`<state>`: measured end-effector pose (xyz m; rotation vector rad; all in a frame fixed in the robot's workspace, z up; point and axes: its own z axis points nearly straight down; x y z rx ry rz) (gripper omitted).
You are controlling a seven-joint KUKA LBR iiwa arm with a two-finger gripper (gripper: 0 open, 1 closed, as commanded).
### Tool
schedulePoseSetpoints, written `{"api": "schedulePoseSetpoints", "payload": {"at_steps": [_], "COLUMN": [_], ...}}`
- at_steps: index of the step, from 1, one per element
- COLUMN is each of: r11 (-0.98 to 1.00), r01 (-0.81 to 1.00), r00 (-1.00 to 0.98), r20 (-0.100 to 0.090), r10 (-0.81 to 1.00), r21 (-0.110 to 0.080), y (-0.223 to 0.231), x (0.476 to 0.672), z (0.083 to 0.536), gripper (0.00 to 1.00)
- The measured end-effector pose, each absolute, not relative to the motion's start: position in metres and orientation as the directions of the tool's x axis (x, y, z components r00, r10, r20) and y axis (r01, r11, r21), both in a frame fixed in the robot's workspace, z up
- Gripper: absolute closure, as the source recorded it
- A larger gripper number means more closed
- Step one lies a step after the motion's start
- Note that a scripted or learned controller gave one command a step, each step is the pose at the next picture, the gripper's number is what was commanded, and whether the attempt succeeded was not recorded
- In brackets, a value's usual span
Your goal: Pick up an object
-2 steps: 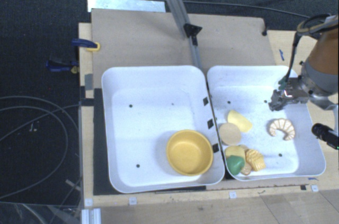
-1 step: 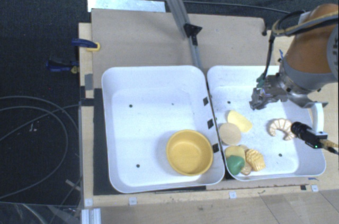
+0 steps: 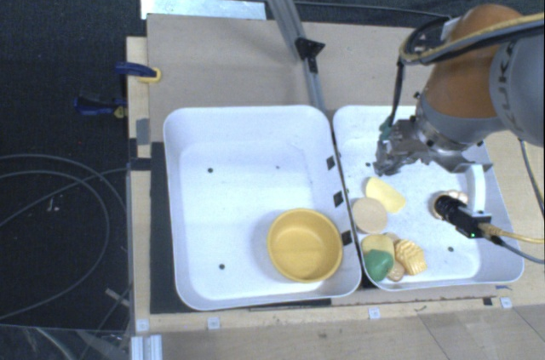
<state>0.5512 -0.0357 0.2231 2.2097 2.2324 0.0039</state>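
Zero objects lifted: nothing is visibly in my grasp, so the pick is not done as far as I can judge.
Claw: my two-finger gripper [image 3: 387, 162] sits low over the upper left part of the right shallow white plastic bin [image 3: 502, 265], dark and seen from above; I cannot tell how wide it stands or whether anything is in it.
Nearest candidate: pale yellow flat oval piece [image 3: 386, 196], just below and in front of my claw, lying on the bin floor, apart from me as far as I can see.
Other candidates, same bin: round beige disc [image 3: 370, 215] touching or nearly touching the left wall; yellow rounded lump [image 3: 378, 246] with a green rounded piece [image 3: 377, 265] against it; ridged yellow-orange piece [image 3: 410, 257] just beside those two, near the front wall.
Left bin: second shallow white plastic bin [image 3: 196, 145] holds one yellow round bowl [image 3: 304, 243], upright, near its front right corner, well apart from my claw.
Done: claw is positioned over the cluttered bin, near the oval piece.
Left: descend onto a piece, close on it, lift clear of the bin.
Risk, my guess: oval piece lies flat and thin, so fingers may slide off.
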Motion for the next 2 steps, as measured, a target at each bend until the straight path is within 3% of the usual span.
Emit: {"api": "schedulePoseSetpoints", "payload": {"at_steps": [2], "r11": [0.011], "r01": [1.000], "r00": [-0.011], "r20": [0.002], "r10": [1.000], "r21": [0.001], "y": [0.062], "x": [0.533], "z": [0.234], "gripper": [1.00]}}
